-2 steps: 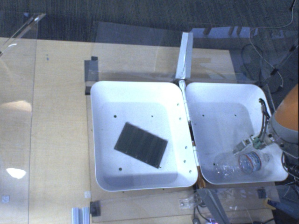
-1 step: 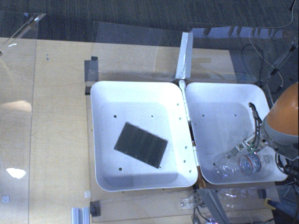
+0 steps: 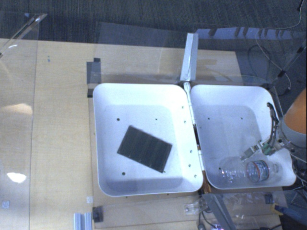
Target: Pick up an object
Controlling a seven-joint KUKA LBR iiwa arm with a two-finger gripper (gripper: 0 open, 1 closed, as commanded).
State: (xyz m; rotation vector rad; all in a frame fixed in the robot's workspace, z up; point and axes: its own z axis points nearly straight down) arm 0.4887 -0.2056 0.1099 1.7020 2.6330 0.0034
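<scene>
Camera view | clear bottle (image 3: 248,170) lying just below end effector (image 3: 259,148)

This looks like a robotics lab: a pale wooden worktop (image 3: 53,143) carries two shallow white bins, the left bin (image 3: 103,143) and right bin (image 3: 230,97), fixed side by side in metal brackets (image 3: 189,56). Loose cables (image 3: 280,56) trail above the jaws, over grey carpet (image 3: 120,4), and clear plastic panels (image 3: 19,95) lie well beyond the bins.

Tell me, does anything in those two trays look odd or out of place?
Nothing is spilled or broken. A clear bottle lies on its side in the right tray, and a dark flat pad sits askew in the left tray.
</scene>
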